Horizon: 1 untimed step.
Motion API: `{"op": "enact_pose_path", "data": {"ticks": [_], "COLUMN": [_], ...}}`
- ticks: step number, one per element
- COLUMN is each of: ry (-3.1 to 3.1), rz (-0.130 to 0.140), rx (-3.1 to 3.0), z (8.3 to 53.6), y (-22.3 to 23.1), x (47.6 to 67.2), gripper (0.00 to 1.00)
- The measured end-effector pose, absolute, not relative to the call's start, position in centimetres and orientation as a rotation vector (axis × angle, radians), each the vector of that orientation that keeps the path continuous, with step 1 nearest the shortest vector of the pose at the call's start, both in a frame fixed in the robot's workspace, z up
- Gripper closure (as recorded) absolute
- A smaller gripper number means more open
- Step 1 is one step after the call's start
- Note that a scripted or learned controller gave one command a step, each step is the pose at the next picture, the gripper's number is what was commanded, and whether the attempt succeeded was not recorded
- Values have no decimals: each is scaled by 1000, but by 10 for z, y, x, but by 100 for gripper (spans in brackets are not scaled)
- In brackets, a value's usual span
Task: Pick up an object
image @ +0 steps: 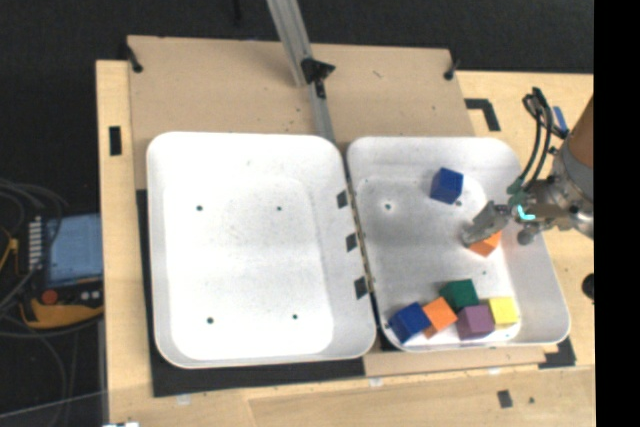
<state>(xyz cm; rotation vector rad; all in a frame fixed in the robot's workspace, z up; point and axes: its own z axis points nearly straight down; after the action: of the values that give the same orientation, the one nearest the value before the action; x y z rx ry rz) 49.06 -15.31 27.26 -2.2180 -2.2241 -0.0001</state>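
My gripper [503, 231] hangs over the right side of the right bin [400, 165], open, with its two fingers spread apart. A small orange block [485, 246] lies on the bin floor just under the left fingertip, not between the fingers. A blue cube [447, 185] sits a little up and to the left of the gripper. Along the bin's front edge lies a cluster: a blue block [409, 321], an orange block [439, 314], a green block [461, 294], a purple block [475, 320] and a yellow block [503, 311].
The left bin [250, 245] lies beside the right one, with a hinged divider between them. A slanted metal pole [285, 5] rises behind the bins. Cables and a blue box [70, 250] sit off the bench's left.
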Motion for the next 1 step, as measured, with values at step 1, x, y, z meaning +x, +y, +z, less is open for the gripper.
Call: {"op": "enact_pose_path", "data": {"ticks": [1], "ry": [-2224], "rz": [-3], "rx": [-2222], "z": [274], "y": [-153], "x": [491], "gripper": [0]}}
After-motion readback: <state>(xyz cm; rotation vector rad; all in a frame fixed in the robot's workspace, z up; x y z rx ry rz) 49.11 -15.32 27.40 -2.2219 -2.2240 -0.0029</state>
